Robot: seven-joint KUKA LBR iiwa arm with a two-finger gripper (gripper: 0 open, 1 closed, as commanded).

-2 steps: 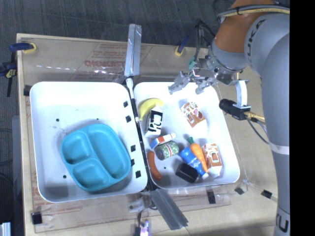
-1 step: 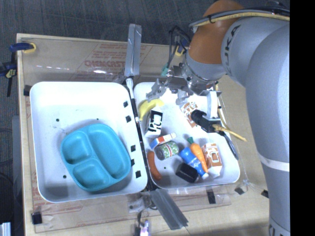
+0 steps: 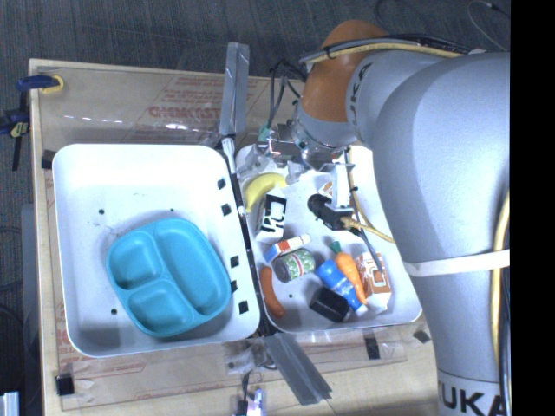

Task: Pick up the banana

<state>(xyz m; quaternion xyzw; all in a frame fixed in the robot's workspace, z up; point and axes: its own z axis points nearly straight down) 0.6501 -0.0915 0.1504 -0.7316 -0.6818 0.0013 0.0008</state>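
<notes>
Reaching in from the right, the arm (image 3: 434,146) is seen bent over the right bin (image 3: 395,312), with the gripper (image 3: 290,150) lowered at that bin's far-left corner. The banana (image 3: 263,186) is found in the same corner, lying against the wall beside the divider between the two bins. Its long axis is judged to run on a slant, from a lower end near the divider up and rightward toward the gripper, with its curve bowed upward. It lies just below and slightly left of the gripper, so close that contact between them cannot be ruled in or out. Whether the jaws are apart or together cannot be told, as the wrist hardware is seen from above and is cluttered with cables.

A black-and-white card (image 3: 274,215) is seen just below the banana, and a can (image 3: 295,264), a blue bottle (image 3: 340,282) and a carrot (image 3: 348,268) are crowded nearer the front. In the left bin (image 3: 87,176), a blue tray (image 3: 169,276) is seen, well apart from the action.

The coming move is judged to turn on the small offset down and left, and on closing across the banana's short width rather than along its length.
</notes>
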